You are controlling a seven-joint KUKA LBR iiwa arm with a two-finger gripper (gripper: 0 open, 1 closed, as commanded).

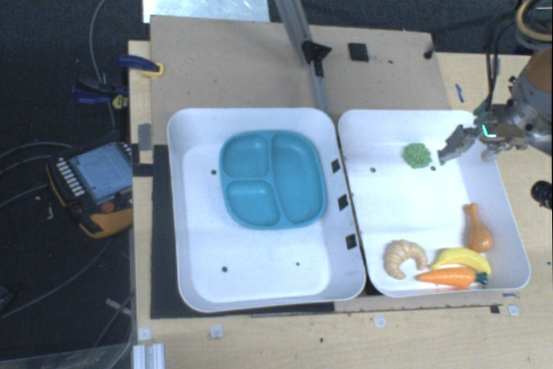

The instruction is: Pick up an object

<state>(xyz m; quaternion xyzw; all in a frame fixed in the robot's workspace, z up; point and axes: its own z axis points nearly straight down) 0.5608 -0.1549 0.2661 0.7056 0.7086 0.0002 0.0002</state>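
gripper [471, 143] hangs over the far right part of the right bin [380, 134], reaching in from the right edge of the camera view, with a small green light glowing on the body behind it. one grey finger [453, 145] points down and to the left toward a green broccoli piece [416, 155], close to it but apart from it, and nothing sits between the fingers; whether they are spread or closed cannot be told from this angle. the broccoli piece lies alone in the far half of the right bin. along that bin's near edge lie a croissant [404, 257], a banana [462, 258] and a carrot [448, 276], the carrot just in front of the banana and touching it. a brown drumstick [477, 229] lies near the right wall, just beyond the banana. the left bin [194, 220] holds a blue divided plate [273, 179] with three compartments, set toward its far half.
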